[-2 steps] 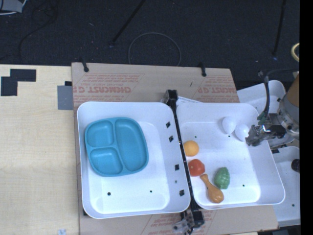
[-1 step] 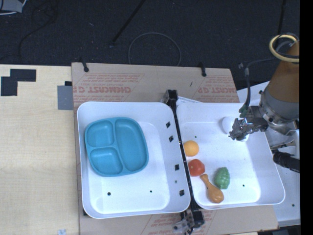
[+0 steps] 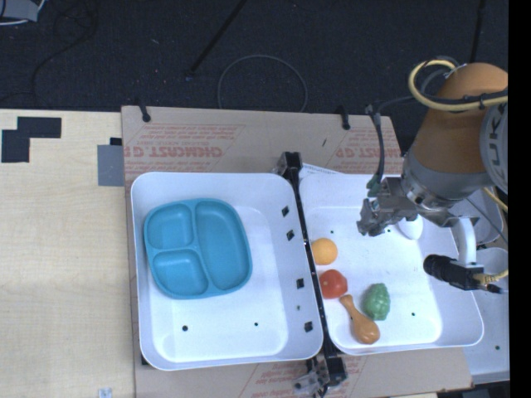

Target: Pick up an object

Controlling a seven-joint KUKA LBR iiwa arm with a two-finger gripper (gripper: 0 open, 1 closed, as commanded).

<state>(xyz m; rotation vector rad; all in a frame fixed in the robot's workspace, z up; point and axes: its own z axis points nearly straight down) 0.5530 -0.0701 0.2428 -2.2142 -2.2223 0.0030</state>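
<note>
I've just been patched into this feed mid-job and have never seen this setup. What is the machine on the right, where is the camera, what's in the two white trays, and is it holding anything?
The camera is fixed above the bench and looks down at a slant. The grey and orange machine is a robot arm reaching in from the right of the picture. At its tip is a dark two-finger gripper, which is over the upper part of the right bin.

Two shallow white bins sit side by side. The left bin holds a blue divided plate. The right bin holds four small toy foods near its left side: an orange ball, a red tomato, a green piece and a tan drumstick.

I see nothing between the fingers, and all four items lie in the bin apart from the gripper. Whether the fingers are open is too small to tell.
</note>
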